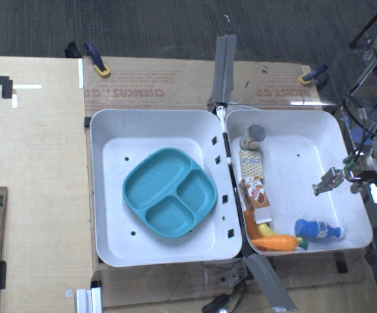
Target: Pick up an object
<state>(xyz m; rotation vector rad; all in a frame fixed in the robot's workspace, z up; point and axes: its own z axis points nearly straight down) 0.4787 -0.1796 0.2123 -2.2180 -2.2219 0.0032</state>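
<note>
Here the two-finger metal gripper (327,182) is hovering over the right shallow white bin (286,134), holding nothing; how wide it is set I cannot tell. The small blue plastic bottle (317,229) is lying nearest, just below it: descending squarely over its middle looks wisest. An orange plastic carrot (278,242) and a patterned flat carton (252,169) are lying there too. The left white bin (110,142) is holding a teal divided plastic plate (169,192).

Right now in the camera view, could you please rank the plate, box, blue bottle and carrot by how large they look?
1. Plate
2. Box
3. Carrot and blue bottle: they look alike, so no ranking.
</note>
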